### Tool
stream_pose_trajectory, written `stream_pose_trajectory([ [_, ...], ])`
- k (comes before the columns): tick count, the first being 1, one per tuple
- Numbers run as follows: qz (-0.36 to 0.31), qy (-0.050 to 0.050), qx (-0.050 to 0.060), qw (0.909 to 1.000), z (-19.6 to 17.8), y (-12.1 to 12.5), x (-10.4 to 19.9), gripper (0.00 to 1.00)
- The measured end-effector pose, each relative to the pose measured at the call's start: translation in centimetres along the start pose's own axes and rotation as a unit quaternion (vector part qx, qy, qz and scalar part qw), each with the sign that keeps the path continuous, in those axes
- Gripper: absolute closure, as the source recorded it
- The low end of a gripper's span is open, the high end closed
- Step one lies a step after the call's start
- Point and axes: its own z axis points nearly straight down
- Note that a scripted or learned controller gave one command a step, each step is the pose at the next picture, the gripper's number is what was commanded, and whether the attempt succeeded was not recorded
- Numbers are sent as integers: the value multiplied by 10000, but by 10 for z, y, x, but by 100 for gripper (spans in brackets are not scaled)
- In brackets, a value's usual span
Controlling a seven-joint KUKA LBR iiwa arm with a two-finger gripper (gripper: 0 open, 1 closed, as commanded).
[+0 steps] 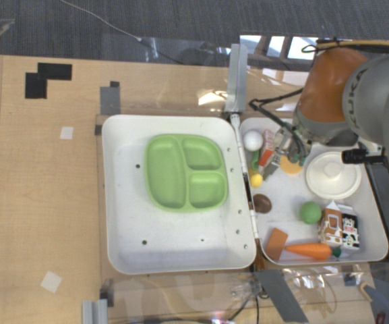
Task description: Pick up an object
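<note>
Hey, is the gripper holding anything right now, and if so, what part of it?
It cannot be told. The gripper is low in the right bin, close to the orange ball and the white ball, but no object shows between its fingers.

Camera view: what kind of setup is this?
Likely a lab bench for robot pick trials: a KUKA arm over two shallow white bins, one holding a green divided plate, the other toy food such as a carrot.

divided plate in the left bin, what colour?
Light green. The divided plate shows clearly in the camera view, sitting in the white left bin.
</note>
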Motion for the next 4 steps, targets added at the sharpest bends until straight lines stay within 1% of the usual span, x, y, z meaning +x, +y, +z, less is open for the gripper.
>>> stream_pose_trajectory([
  [1, -31, 109, 39, 9999, -11, -1, 3, 100],
  [2, 700, -44, -42, 9975, -171, -1, 15, 100],
  [3, 890, 28, -2, 9960, -136, -22, 17, 100],
  [4, 882, 23, -7, 9961, -137, -21, 17, 0],
])
